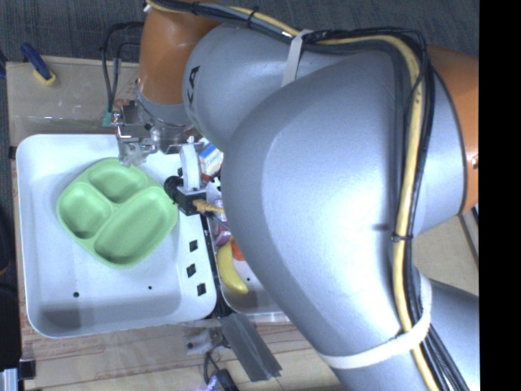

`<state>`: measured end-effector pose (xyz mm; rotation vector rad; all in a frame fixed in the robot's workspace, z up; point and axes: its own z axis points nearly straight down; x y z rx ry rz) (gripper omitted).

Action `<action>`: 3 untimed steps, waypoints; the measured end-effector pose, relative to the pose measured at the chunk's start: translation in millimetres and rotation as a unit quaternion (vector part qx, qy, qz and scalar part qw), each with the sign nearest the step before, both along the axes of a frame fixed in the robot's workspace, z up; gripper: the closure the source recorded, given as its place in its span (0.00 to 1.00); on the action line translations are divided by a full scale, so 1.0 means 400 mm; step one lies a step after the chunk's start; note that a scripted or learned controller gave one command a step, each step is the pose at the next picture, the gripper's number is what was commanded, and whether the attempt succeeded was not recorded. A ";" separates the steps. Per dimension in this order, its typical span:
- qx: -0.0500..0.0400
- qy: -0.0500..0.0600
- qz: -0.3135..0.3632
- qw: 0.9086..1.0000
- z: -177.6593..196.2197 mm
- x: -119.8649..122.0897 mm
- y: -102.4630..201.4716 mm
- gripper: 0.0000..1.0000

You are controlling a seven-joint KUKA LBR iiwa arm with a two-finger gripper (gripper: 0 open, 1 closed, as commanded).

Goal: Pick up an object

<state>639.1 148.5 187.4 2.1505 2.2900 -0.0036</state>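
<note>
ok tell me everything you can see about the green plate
The green plate is pale green, matte, plastic-looking, with rounded corners and three compartments: two smaller ones toward the upper left and one larger along the lower right, split by raised ridges. It lies flat and upright, turned at an angle, on the floor of the left bin, in its upper half. Nothing sits in its compartments. The pincer hangs at its upper edge; contact cannot be judged.

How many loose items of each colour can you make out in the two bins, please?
Green: 1, the divided plate in the left bin.
Yellow: 1, the banana in the right bin.
Total: 2; the arm hides most of the right bin.
</note>
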 end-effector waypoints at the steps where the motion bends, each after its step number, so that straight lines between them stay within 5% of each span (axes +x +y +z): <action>1: 0.001 -0.001 -0.042 0.999 0.073 -0.059 0.158 1.00; 2: 0.000 0.003 0.099 0.995 -0.055 -0.097 0.053 1.00; 3: 0.001 -0.001 -0.028 1.000 0.106 -0.095 0.156 1.00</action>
